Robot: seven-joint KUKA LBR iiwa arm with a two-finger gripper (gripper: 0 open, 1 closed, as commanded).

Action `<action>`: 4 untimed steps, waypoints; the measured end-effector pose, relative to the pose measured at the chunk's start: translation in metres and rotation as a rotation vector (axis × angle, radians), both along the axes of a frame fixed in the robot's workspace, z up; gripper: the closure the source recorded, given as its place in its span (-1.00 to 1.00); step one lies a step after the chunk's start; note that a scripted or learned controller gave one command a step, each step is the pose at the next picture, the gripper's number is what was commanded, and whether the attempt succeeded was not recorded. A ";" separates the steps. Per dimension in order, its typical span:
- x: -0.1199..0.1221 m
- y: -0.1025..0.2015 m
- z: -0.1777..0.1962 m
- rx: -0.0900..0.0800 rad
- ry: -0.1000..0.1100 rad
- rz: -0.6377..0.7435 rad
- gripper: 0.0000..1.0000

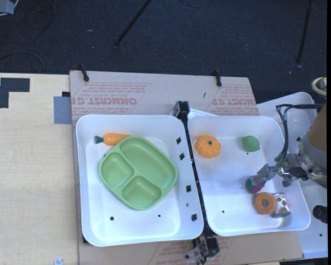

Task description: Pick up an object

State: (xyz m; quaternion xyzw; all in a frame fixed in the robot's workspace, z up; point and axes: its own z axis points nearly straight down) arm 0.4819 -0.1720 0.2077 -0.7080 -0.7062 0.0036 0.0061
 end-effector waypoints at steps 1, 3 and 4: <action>0.002 0.000 0.005 -0.002 -0.010 0.002 -1.00; 0.009 0.007 -0.106 0.000 -0.006 0.002 -1.00; 0.009 0.008 -0.120 -0.002 -0.011 0.000 -1.00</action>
